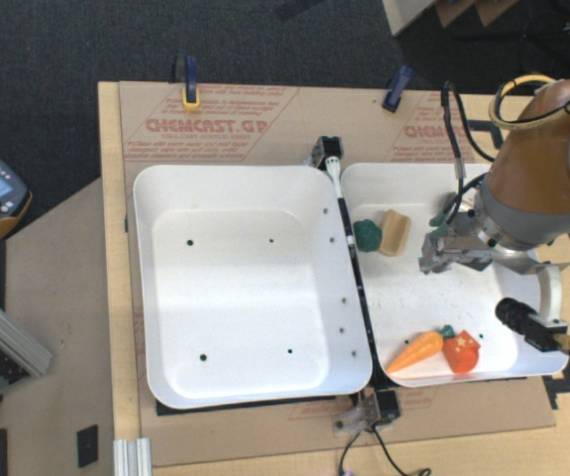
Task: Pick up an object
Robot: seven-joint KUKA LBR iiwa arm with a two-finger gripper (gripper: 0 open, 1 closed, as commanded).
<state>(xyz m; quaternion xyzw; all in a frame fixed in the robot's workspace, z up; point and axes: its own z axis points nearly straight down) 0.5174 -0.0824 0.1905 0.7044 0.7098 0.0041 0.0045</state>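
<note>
Bench (pixel 265 117) carries two white bins: left bin (pixel 235 286) and right bin (pixel 403 310), arm (pixel 537 181) reaching in from 3 o'clock. End effector (pixel 450 251) hangs over the right bin's middle; can't tell its state, nothing visibly in it. Orange carrot (pixel 413 350) and red pepper (pixel 461 350) touch at the bin's 6 o'clock edge; tan block (pixel 395 233) and green piece (pixel 367 234) sit at 10 o'clock, just at 9 o'clock of the end effector.

Carrot (pixel 413 351) and tomato (pixel 461 352) side by side in right bin (pixel 403 296)
</note>
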